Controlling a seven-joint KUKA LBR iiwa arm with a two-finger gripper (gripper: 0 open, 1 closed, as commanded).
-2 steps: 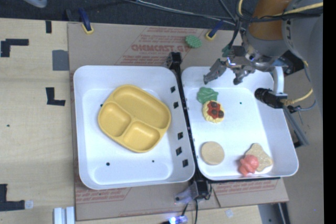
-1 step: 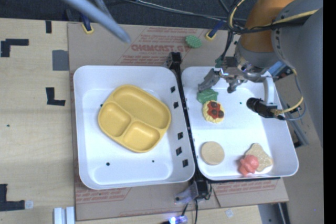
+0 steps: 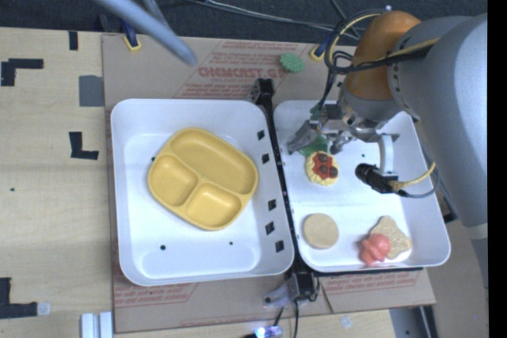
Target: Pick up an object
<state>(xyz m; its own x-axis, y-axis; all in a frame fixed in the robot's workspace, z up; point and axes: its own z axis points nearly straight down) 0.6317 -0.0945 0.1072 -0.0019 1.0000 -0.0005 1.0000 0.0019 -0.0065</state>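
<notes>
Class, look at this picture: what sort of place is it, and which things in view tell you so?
Probably a robotics lab test bench: a KUKA arm reaches over two white bins, toy food such as a small pizza lies inside, and cables trail behind.

I'm seeing 2 bins — the left bin (image 3: pixel 127 194) and the right bin (image 3: pixel 420 237) — looking like smooth white plastic with a soft sheen. The yellow divided tray (image 3: pixel 203 177) is reading as glossy moulded plastic. The bench sheet (image 3: pixel 230 71) under them is looking like matt brown cardboard. The arm (image 3: pixel 451 91) is showing smooth grey casing, the orange band (image 3: pixel 388 32) shining faintly.
</notes>
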